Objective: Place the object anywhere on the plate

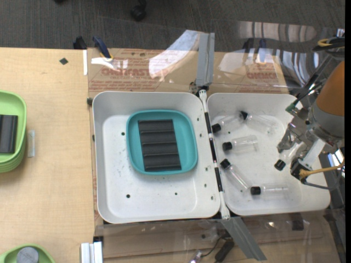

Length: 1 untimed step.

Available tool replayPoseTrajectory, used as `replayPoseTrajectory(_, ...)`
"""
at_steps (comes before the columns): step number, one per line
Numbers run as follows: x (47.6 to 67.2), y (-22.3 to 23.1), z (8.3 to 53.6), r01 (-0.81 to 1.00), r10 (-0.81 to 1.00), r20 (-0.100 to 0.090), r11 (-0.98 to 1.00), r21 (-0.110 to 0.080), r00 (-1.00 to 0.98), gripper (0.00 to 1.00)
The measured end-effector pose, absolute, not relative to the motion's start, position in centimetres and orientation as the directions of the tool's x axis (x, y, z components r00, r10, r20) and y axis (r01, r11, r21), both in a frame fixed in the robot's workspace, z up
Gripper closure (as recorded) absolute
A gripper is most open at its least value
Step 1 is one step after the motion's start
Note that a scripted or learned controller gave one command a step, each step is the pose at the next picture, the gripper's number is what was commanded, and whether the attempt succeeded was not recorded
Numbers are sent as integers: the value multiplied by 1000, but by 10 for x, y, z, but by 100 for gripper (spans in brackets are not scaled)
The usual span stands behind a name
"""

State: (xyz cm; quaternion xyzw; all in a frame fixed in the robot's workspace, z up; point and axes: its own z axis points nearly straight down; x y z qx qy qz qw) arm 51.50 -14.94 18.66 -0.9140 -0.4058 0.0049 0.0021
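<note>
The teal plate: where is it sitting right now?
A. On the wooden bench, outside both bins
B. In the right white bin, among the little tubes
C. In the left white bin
C: the teal plate lies inside the left white bin, while the clear tubes lie in the right white bin.

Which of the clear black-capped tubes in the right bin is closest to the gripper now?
The tube by the bin's right wall, its black cap just beside the gripper. The other tubes lie farther left.
</note>
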Motion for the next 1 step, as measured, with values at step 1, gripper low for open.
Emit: replayPoseTrajectory(1, 515, -149, 187, 741, 741, -7, -671, -8, 671, 0)
